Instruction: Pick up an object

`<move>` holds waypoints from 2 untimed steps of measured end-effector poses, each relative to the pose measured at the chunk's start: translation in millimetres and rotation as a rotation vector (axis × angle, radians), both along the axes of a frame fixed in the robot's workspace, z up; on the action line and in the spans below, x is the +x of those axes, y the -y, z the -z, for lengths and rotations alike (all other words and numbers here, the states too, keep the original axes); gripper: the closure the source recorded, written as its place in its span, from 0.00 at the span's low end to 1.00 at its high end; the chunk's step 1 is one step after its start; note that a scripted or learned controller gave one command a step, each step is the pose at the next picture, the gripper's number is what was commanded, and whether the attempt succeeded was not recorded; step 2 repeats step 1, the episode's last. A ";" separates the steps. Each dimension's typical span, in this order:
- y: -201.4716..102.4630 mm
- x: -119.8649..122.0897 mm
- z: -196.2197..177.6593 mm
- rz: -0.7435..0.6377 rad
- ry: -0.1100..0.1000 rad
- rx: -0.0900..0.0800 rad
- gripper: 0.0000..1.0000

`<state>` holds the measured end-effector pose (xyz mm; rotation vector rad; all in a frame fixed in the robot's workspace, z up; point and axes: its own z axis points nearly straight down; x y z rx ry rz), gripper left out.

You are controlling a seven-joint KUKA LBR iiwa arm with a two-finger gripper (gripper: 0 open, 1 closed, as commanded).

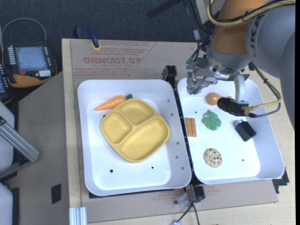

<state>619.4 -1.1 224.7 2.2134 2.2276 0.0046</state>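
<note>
Since the task leaves the choice open, the likeliest candidate looks to be the small orange egg-shaped piece [213, 98] lying near the back of the right-hand bin [267, 165], because it sits just beside the gripper [196, 87], off to its side toward the bin's middle and a touch nearer the front. It is roundish, so its axis hardly matters; what matters is that short sideways offset. Nothing is between the gripper's tips as far as I can see, and from this slant I cannot tell whether it is spread or closed. Farther out in the same bin lie a green leafy piece [211, 120], a black block [245, 130], a cookie [213, 157] and an orange-brown bar [190, 127] by the dividing wall. The left bin [91, 168] holds a yellow divided plate [135, 130] and a carrot [110, 102], well apart from the arm [243, 22].
</note>
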 end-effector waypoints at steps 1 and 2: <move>-49.7 19.1 -5.2 0.000 0.001 0.001 1.00; -49.7 19.1 -5.2 0.000 0.001 0.001 1.00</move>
